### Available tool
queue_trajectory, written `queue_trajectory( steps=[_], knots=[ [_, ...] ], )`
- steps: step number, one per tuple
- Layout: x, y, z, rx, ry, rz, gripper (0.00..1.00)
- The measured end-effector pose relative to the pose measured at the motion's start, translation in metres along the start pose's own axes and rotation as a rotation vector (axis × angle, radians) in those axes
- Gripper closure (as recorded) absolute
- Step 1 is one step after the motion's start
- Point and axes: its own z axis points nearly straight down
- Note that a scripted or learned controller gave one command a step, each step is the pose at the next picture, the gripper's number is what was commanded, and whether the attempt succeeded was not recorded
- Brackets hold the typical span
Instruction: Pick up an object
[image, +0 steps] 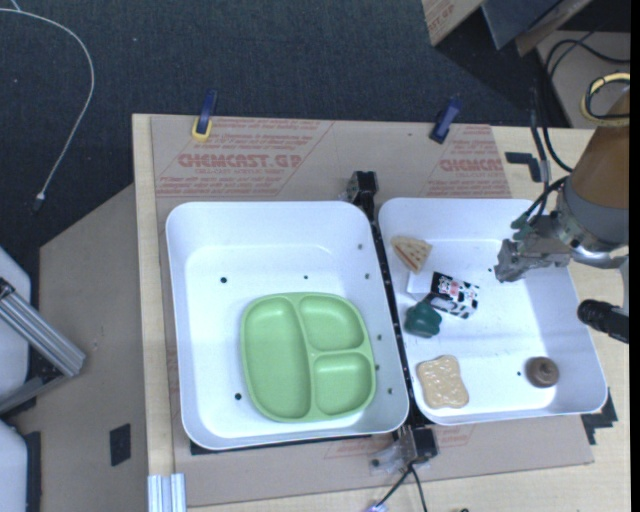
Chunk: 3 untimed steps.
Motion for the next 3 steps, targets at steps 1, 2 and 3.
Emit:
queue_trajectory(
  steps=[1, 2, 3],
  knots=[
    [0.055, 0.016, -0.012, 0.000, 0.001, -0.002, 1.00],
    [0.107, 0.036, -0.003, 0.001, 0.000, -0.001, 1.00],
    [0.163, 0.052, -0.002, 0.002, 0.000, 0.003, 1.00]
  ],
)
